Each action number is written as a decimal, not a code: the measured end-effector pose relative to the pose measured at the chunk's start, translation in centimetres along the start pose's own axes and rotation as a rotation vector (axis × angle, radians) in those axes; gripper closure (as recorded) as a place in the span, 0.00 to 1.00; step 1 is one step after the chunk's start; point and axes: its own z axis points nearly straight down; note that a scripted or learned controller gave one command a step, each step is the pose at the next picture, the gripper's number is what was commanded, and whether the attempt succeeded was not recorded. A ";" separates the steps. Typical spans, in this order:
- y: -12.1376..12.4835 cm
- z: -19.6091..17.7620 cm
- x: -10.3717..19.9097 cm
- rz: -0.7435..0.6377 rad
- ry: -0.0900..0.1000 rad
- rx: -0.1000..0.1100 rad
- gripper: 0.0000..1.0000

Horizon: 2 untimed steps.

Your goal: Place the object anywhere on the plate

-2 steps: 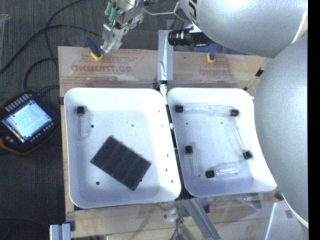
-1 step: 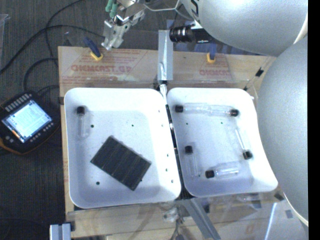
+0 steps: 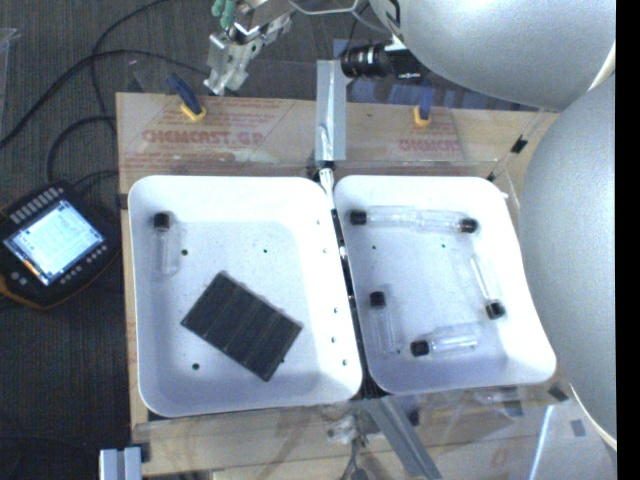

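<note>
Gripper (image 3: 226, 68) sits past the top edge of the left bin (image 3: 290, 193), well apart from everything, can't tell its grip state; dark ribbed plate (image 3: 241, 325) lies flat in that bin, clear vial (image 3: 166, 240) near the bin's upper-left corner.

A pale wooden worktop (image 3: 270, 138) with faded red lettering sits on a dark, finely ribbed floor (image 3: 60, 368). Black cables (image 3: 110, 58) trail across the floor at the far left. A handheld control pendant (image 3: 52, 243) with a lit screen lies on the floor to the left. Two blue-and-yellow clamps (image 3: 186, 98) grip the worktop's far edge. Light is even and bright.
</note>
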 end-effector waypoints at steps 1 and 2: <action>0.1 -0.9 0.1 -0.001 -0.003 0.000 1.00; 0.2 -1.9 0.1 -0.002 -0.006 -0.001 1.00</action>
